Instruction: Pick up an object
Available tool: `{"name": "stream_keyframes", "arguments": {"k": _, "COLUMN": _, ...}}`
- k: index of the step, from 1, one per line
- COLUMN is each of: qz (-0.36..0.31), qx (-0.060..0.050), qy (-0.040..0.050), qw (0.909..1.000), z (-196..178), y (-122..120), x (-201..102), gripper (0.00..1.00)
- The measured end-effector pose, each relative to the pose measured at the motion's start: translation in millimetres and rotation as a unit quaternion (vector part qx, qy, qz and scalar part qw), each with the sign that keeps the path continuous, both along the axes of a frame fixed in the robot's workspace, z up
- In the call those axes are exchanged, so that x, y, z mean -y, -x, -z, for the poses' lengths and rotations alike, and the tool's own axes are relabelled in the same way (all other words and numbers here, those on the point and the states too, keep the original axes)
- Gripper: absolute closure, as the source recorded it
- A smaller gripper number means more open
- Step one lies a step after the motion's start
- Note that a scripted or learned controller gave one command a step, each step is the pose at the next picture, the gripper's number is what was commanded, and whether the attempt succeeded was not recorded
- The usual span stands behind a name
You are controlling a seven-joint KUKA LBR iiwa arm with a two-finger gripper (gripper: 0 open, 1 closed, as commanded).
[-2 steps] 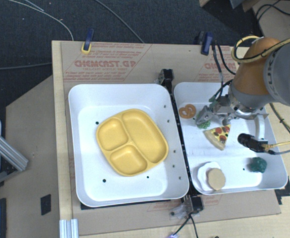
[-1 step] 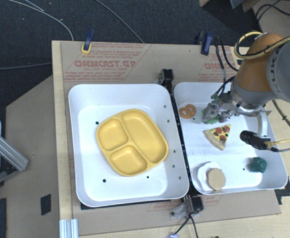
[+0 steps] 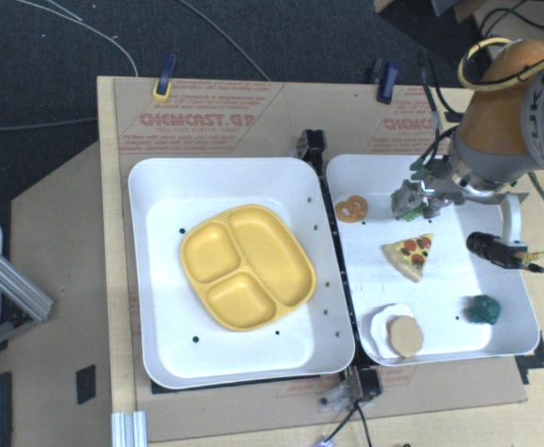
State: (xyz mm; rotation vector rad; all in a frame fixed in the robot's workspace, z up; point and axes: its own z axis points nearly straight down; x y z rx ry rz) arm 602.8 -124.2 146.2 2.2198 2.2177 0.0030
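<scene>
White bins sit side by side. The left bin (image 3: 151, 250) has a yellow tray (image 3: 246, 265). The right bin (image 3: 440, 347) has a pretzel (image 3: 351, 209), a pizza slice (image 3: 409, 254), a green lump (image 3: 482, 309) and a round tan thing on a white lid (image 3: 395, 332). The claw (image 3: 412, 201) is near the pretzel, just above the pizza. I think it could miss. The pretzel is close to the bin wall, so the claw might bump the wall or push the pretzel away. The arm (image 3: 500, 119) comes in from the right, bent down over the far end of the right bin. I cannot tell how the claw is set, and nothing is seen in it
</scene>
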Motion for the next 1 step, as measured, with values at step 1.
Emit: {"name": "stream_keyframes", "arguments": {"k": 1, "qz": -0.001, "qx": 0.002, "qy": 0.0004, "qw": 1.0, "z": -63.6, "y": -0.9, "x": -4.6, "gripper": 1.0}}
